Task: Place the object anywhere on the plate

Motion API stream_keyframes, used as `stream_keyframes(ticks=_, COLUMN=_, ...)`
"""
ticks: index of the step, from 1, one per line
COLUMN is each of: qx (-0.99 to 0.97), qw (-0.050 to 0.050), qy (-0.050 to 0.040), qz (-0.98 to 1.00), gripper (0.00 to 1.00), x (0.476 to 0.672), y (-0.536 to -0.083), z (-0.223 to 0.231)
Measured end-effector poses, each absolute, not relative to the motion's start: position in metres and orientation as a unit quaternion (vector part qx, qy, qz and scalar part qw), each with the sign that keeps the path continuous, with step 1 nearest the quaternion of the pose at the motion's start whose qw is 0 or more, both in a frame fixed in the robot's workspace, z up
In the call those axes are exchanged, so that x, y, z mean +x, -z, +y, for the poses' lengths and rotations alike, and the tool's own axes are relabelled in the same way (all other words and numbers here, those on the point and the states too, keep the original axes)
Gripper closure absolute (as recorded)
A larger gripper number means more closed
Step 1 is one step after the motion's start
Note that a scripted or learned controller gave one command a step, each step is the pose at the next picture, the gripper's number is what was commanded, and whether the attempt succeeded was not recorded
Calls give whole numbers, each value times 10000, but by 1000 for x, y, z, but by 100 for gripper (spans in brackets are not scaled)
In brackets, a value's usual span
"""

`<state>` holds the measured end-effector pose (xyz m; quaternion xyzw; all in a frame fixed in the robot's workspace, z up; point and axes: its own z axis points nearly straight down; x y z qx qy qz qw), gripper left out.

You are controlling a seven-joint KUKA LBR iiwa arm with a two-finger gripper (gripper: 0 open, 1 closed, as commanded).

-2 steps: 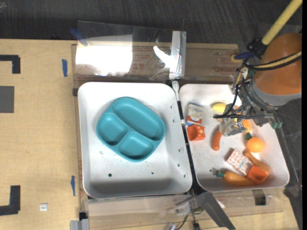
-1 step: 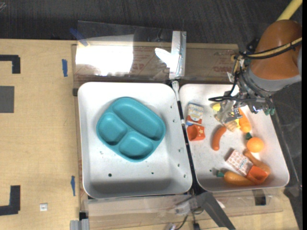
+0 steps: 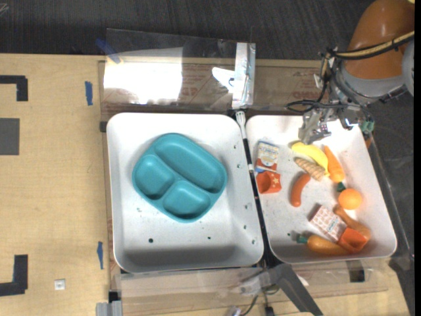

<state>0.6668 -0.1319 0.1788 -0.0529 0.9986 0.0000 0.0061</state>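
The camera view looks down at a slant on a pale wooden tabletop [image 3: 46, 196] bearing two shallow white bins side by side. Nearest the lower edge, at the foot of the right white bin [image 3: 378, 170], an orange carrot-shaped toy [image 3: 323, 245] lies along the bottom wall, touching a red-orange toy [image 3: 356, 238] whose shape is hard to make out, and a small checked red-and-white box [image 3: 327, 222] leans against both. Just above sit a round orange ball-like fruit [image 3: 350, 199] and, nearer the bin's middle, a short reddish sausage-shaped toy [image 3: 299, 189]. By the dividing wall a small red carton [image 3: 269, 181] touches a white-and-blue printed packet [image 3: 267, 155]; its print is too small to read. Farther up, a yellow banana toy [image 3: 310, 154] lies over a tan ridged piece [image 3: 312, 168], with a second slim orange carrot toy [image 3: 333, 164] just beside them. The left white bin [image 3: 125, 242] holds a teal three-compartment plastic plate [image 3: 179, 176], tilted slightly, with none of the toys on it. At the far right corner the jaws [image 3: 314, 129] of the grey arm hang just above the banana's upper end; they are blurred and tangled with cables, so I cannot tell how far apart they stand or whether they hold anything. Beyond the bins lies a clear plastic sheet [image 3: 171, 71], glare hiding what is beneath it.
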Motion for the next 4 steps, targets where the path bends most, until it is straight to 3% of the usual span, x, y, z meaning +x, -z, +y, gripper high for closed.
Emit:
stream_keyframes(ticks=1, qx=-1879, qw=63, qy=19, qz=9822, gripper=100, x=640, y=-102, z=-179)
stream_keyframes(ticks=2, qx=-3306, qw=73, qy=26, qz=9437, gripper=100, x=648, y=-195, z=-175)
stream_keyframes(ticks=3, qx=-3748, qw=42, qy=9, qz=9271, gripper=100, x=665, y=-157, z=-217)
stream_keyframes(ticks=4, qx=-4439, qw=30, qy=8, qz=8961, gripper=100, x=624, y=-166, z=-222)
